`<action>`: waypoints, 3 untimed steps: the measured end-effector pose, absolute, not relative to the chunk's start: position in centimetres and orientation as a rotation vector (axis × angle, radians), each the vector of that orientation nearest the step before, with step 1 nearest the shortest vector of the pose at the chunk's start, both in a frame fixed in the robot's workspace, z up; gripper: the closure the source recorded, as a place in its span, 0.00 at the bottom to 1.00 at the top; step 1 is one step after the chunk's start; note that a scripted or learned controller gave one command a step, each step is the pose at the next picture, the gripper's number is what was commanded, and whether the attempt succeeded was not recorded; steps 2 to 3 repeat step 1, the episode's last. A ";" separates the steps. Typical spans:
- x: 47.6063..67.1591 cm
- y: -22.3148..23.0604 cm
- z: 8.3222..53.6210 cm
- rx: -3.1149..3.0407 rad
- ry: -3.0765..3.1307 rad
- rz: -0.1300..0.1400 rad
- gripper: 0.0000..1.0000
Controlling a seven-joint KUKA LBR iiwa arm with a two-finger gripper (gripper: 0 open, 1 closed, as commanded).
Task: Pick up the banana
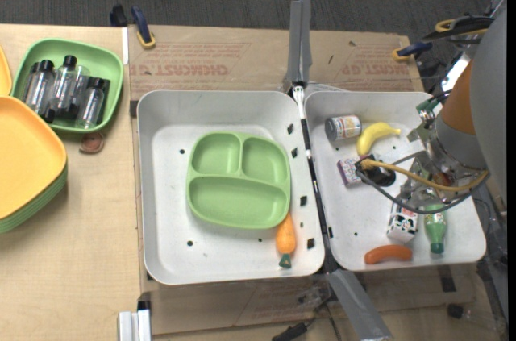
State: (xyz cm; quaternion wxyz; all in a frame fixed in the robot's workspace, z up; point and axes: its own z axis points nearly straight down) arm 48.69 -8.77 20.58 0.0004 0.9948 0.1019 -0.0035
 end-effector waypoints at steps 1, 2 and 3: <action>48.3 -15.9 24.7 3.072 0.658 -0.009 1.00; 48.3 -15.9 24.7 3.072 0.658 -0.009 1.00; 48.3 -15.9 24.7 3.072 0.658 -0.009 1.00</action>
